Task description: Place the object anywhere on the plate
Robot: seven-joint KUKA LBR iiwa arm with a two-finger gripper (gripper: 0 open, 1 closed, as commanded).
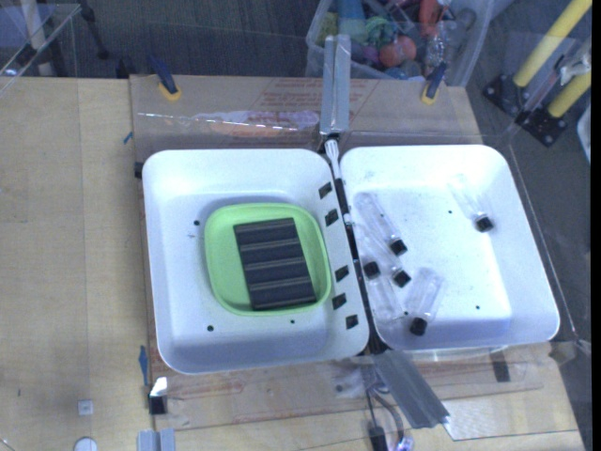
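one dark ribbed block (pixel 273 265) lay on one green plate (pixel 222 280), five clear vials (pixel 424 295) toward three o'clock.

the clear tubes (pixel 424 294) in the right bin (pixel 526 252) are hard to see against the white; their black caps (pixel 485 223) stand out, but how many tubes there are is hard to tell. the box of toys (pixel 399 17) at the back is cut off by the top edge and too jumbled to name. the yellow poles (pixel 563 26) run out at the right corner.
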